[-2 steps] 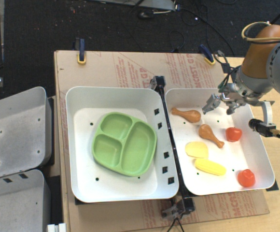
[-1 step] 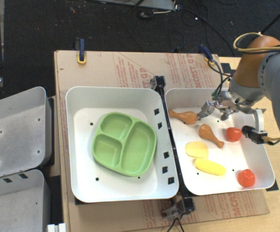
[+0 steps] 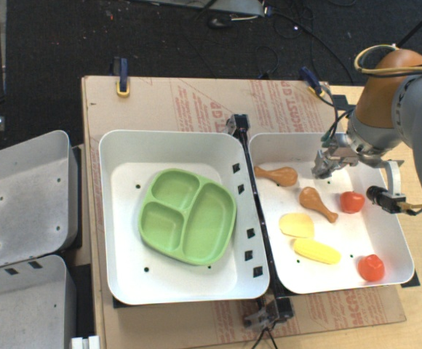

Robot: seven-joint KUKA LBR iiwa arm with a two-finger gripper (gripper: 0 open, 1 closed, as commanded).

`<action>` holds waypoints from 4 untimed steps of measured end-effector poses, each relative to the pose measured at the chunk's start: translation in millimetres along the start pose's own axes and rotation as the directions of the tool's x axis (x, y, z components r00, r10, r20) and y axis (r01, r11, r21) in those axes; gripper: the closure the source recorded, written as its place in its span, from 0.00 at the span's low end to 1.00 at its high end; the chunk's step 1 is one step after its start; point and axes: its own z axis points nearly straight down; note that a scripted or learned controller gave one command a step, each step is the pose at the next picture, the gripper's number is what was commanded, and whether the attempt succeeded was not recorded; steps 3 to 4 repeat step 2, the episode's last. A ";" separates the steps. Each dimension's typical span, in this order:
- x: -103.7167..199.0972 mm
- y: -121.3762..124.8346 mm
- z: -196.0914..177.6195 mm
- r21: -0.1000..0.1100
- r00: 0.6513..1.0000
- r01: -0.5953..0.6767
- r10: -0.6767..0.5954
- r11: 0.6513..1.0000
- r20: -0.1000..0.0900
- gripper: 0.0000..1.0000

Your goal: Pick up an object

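**Ana:** Camera view looks down on the right bin (image 3: 407, 264). Where is the gripper (image 3: 323, 167)?

**Ben:** It hangs over the back part of the right bin, near the far wall. It is small and dark, so I cannot tell how it is set. Nothing I can see is stuck in it.

**Ana:** What toys lie in that bin?

**Ben:** One brown drumstick (image 3: 277, 174) lies just left of the gripper. A second drumstick (image 3: 318, 203) lies in the middle. A red tomato (image 3: 352, 202) sits by the right side, and another red tomato (image 3: 371, 267) sits in the near right corner. A pale yellow piece (image 3: 297, 225) and a bright yellow piece (image 3: 316, 251) lie toward the front.

**Ana:** And left of that bin?

**Ben:** The left bin (image 3: 116, 195) touches it. A green plate (image 3: 188, 215) with three parts lies inside.

**Ana:** Any words?

**Ben:** Red letters are printed on the brown board (image 3: 196, 97) behind the right bin. They are upside down and too faint for me to read.

**Ana:** Anything cut off?

**Ben:** The arm (image 3: 396, 100) runs off the right edge.
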 end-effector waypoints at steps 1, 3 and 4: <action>-1.5 8.0 -43.3 -0.007 1.000 -0.003 0.003 1.000 0.001 1.00; 3.0 10.2 -84.7 -0.006 1.000 -0.002 0.002 1.000 0.000 1.00; 3.0 10.2 -84.7 -0.006 1.000 -0.002 0.002 1.000 0.000 1.00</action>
